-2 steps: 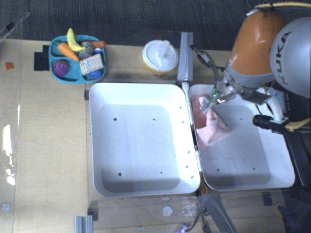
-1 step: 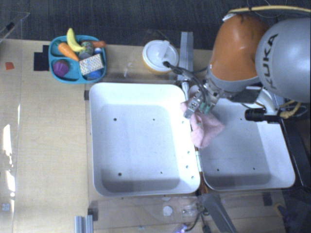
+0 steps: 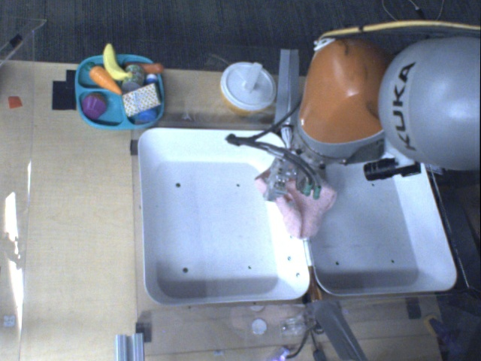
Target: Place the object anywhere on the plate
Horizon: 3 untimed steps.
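Camera view: arm (image 3: 391,96) over pink cloth (image 3: 302,210)

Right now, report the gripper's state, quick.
Gripper: shut on the pink cloth, which hangs from it over the edge between the two bins.

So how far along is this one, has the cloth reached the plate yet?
Done: the pink cloth looks lifted, hanging under the end effector over the seam between the two white bins. In hand: carrying it. Left: reaching the blue divided plate at the bench's far left, already holding toy food, and setting it down there.
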Available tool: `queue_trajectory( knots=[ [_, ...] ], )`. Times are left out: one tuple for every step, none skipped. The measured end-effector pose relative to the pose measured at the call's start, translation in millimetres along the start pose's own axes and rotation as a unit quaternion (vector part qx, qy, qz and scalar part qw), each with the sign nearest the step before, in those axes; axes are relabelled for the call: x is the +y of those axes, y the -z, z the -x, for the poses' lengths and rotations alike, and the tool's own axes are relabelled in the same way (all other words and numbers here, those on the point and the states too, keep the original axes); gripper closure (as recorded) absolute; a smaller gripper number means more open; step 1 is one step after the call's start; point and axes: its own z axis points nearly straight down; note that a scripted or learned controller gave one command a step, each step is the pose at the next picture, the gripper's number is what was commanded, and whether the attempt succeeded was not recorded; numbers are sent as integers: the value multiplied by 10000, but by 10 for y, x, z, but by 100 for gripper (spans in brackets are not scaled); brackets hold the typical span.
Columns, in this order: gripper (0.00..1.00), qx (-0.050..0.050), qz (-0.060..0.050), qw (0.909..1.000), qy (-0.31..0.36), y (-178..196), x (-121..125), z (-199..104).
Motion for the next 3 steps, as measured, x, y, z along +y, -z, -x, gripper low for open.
queue_trajectory(
  knots=[
    [100, -2, 3, 9930, 1179, -32, 419, -297],
    [100, 0, 7, 9927, 1202, 85, 786, -641],
    [0, 0, 8, 9928, 1200, 86, 785, -640]
  ],
)
